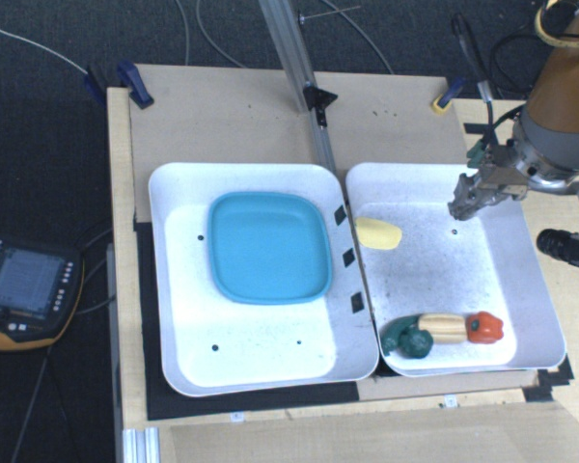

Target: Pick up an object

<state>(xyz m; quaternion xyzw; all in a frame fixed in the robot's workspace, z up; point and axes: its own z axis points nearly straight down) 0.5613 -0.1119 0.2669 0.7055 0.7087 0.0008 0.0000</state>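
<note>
Two shallow white bins sit side by side on the tan desk (232, 114). The left bin (179, 287) carries a blue square plate (270, 247), which lies flat toward the bin's upper middle and reaches close to the divide between the bins.

The right bin (434, 258) holds the loose objects. A pale yellow piece (378, 233) lies at about 9 o'clock in that bin, just beside its left wall. Along the near edge, at roughly 6 o'clock, three items lie in a row and appear to touch one another: a dark green lump (407, 340) on the left, a tan oblong piece (442, 328) in the middle, and a red round piece (483, 327) on the right.

The arm (560, 114) reaches in from 3 o'clock, its orange band above the grey wrist. The gripper (465, 204) hangs over the upper right part of the right bin, at about 1 o'clock, well apart from the row of three items and from the yellow piece. Nothing is visible between the fingers; whether they are spread or closed I cannot tell, since they merge into one dark grey shape from this angle.

Outside the bins, a handheld control pendant (24, 292) lies on the dark floor at 9 o'clock, and a metal pole (288, 37) slants in from 12 o'clock.
</note>
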